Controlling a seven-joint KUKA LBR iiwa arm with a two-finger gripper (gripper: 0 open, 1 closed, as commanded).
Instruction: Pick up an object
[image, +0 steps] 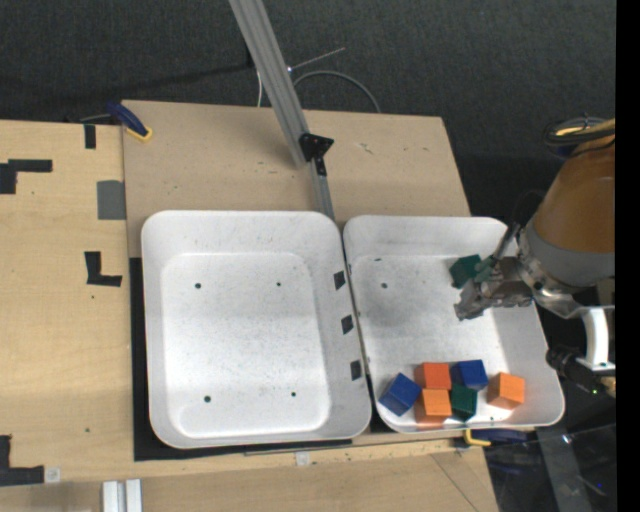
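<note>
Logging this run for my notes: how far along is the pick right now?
Done: the gripper has reached into the right bin, above its floor. In hand: a dark green block sits at the gripper's tip, but a firm hold can't be confirmed. Left: a clear lift. Six other blocks lie clustered at the bin's near edge.

place: robotics lab | cues: plywood bench (250, 150), two white bins (160, 240), robot arm (580, 220)
</note>
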